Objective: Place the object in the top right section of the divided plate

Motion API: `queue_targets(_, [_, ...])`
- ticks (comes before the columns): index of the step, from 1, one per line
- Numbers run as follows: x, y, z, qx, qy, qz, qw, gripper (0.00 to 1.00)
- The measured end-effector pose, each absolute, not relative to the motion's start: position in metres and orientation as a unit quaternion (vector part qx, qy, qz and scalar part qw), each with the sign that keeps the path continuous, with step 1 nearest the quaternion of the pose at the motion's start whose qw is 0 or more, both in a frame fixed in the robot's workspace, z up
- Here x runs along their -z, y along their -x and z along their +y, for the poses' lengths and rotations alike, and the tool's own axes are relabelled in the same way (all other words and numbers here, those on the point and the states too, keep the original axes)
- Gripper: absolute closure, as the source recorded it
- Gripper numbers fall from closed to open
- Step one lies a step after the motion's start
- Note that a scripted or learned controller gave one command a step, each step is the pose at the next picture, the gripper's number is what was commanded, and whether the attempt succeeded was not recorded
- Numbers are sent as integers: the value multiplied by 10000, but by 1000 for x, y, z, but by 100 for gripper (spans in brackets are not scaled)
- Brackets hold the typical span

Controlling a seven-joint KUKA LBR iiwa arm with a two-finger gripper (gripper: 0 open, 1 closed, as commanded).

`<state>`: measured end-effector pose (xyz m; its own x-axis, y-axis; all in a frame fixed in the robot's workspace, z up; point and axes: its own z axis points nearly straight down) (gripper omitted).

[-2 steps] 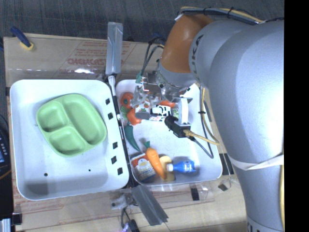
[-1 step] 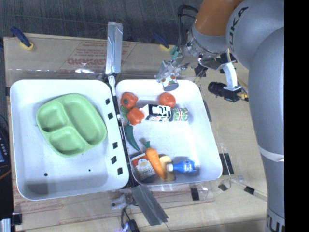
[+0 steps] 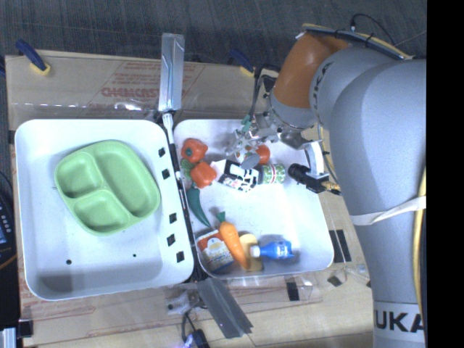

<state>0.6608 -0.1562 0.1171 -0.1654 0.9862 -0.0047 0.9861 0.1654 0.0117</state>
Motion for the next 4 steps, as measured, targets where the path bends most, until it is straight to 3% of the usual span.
queue_targets(1, [-109,-665,-120,-56,-6910,7228,119,100])
queue_targets(2, [-194,-658,-43,-7,-6724,7402,1,100])
queue_targets(3, [-191,-634,-86,25,-7641,6451,-27,100])
queue_targets(4, [-159,-605,-91,16,-7059,7083,-23,100])
